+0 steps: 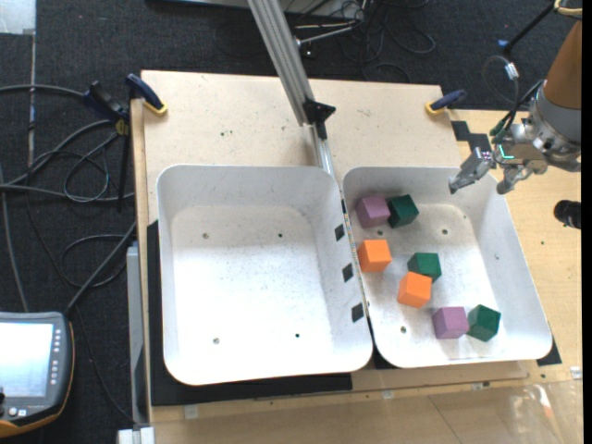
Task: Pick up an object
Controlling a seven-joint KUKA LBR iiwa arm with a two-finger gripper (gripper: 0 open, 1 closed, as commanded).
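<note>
The right bin (504, 248) holds several small blocks. A purple block (373, 210) and a green block (402, 210) sit side by side near its far left corner. Below them lie an orange block (375, 254), a green block (425, 265) and an orange block (415, 289). A purple block (450, 322) touches a green block (484, 322) near the front edge. My gripper (483, 179) hovers over the bin's far right corner, fingers open and spread with nothing between them, well right of the nearest blocks.
The left bin (185, 248) lies beside the right one. A slanted metal pole (282, 44) runs down to the gap between the bins. Blue and yellow clamps (146, 95) (445, 101) grip the board's far corners. A teach pendant (32, 368) sits at lower left.
</note>
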